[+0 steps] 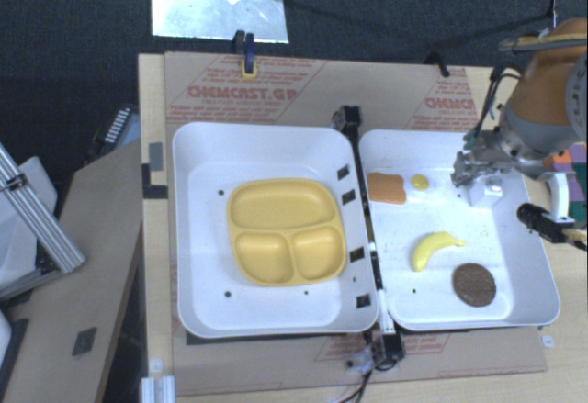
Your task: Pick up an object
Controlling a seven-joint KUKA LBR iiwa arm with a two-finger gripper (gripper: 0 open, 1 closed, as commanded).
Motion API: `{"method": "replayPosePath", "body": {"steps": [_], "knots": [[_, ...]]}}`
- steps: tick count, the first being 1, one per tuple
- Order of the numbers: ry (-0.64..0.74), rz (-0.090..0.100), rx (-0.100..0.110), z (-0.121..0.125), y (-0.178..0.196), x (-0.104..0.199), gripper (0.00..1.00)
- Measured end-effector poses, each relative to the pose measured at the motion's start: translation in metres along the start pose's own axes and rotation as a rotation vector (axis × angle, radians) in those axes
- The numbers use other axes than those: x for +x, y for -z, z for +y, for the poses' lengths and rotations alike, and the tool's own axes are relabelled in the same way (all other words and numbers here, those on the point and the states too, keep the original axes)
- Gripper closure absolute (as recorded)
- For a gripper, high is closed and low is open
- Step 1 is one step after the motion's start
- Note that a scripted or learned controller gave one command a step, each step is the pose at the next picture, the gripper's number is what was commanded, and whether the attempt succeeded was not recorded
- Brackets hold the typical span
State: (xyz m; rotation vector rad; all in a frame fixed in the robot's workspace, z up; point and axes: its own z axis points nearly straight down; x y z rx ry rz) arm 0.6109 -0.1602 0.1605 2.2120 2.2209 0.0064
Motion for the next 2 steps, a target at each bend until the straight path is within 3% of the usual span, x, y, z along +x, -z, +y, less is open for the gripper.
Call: {"method": "replayPosePath", "body": {"steps": [1,2], "knots": [[0.001,0.000,0.000,0.0093,0.0564,-0.0081,1.00],[0.001,0.001,0.004,0.0103,0.0656,-0.0083,1.00]]}}
